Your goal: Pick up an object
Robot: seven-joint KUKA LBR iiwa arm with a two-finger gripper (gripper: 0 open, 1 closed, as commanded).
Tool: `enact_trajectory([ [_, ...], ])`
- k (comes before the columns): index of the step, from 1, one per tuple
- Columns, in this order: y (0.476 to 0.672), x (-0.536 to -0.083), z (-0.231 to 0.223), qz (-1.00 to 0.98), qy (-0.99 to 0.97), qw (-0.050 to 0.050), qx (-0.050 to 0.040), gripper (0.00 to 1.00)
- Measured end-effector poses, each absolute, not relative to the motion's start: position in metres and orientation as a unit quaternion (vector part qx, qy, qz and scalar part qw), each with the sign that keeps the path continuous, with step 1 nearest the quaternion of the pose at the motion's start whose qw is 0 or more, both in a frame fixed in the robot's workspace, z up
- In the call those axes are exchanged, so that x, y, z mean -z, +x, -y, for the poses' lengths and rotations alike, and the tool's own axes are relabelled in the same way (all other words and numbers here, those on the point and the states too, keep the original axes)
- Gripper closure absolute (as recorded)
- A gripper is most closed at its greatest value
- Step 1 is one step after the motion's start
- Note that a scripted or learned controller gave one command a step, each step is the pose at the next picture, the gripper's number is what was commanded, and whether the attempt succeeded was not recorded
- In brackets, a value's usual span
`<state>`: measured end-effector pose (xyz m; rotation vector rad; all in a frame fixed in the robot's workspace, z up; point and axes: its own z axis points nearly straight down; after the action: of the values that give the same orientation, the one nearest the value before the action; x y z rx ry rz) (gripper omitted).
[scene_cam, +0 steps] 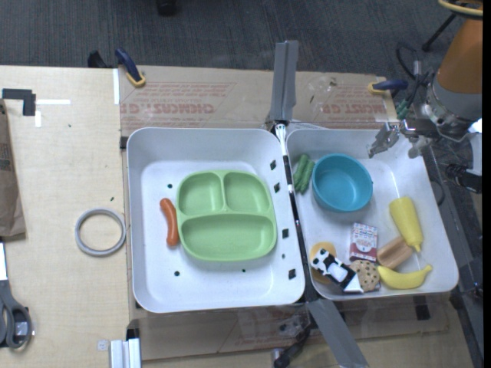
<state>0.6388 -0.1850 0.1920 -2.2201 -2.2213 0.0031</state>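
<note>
The right bin (pixel 437 198) holds a blue bowl (pixel 341 182), a green vegetable (pixel 303 172), a yellow corn-like piece (pixel 406 221), a banana (pixel 404 277), a hot dog bun (pixel 393 251), a red and white packet (pixel 363 241), a cookie (pixel 369 276) and a black and white toy (pixel 334 267). In the left bin (pixel 142 205) lie a green divided plate (pixel 226 215) and an orange sausage (pixel 169 221). My gripper (pixel 397 144) hangs over the right bin's far right corner, up and right of the bowl. Its fingers are open, with nothing between them.
A tape ring (pixel 100 231) lies on the bench left of the bins, with scissors (pixel 14 322) at the lower left. Blue clamps (pixel 130 67) sit on the cardboard behind the bins. A grey divider bar (pixel 284 83) rises between them.
</note>
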Motion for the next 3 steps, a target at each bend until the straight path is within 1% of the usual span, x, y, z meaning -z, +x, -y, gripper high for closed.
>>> enact_trajectory([
  [1,0.601,-0.091,0.215,0.748,-0.663,0.004,0.0028,0.0],
  [2,0.605,-0.092,0.163,0.772,-0.635,0.0,-0.0004,0.0],
  [3,0.629,-0.108,0.115,0.779,-0.627,-0.001,0.0001,0.0],
])
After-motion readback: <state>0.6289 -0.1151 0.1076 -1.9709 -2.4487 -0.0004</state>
